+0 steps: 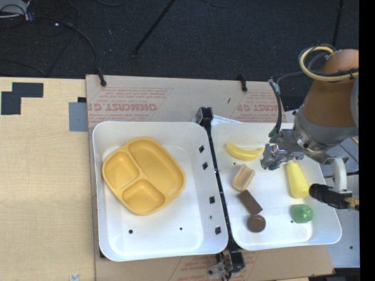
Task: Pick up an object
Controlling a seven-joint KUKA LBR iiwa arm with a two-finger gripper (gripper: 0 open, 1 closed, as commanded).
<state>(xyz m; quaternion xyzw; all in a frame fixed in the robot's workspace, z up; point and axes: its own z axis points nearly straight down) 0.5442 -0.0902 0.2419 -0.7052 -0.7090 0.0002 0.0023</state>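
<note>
The right bin point(275, 239) holds a yellow banana point(243, 151), a tan block point(242, 177), a brown bar point(250, 201), a brown round piece point(256, 222), a yellow cylinder point(297, 179) and a green ball point(302, 213). My gripper point(273, 157) hangs over this bin, just right of the banana's tip and left of the yellow cylinder's top. Nothing shows between its fingers. The arm's orange band and grey wrist rise behind it at the right.
The left bin point(117, 239) carries a yellow three-compartment tray point(143, 175). A black divider clip point(204, 116) sits between the bins. Cardboard lies under both bins, and cables trail across the dark floor behind.
</note>
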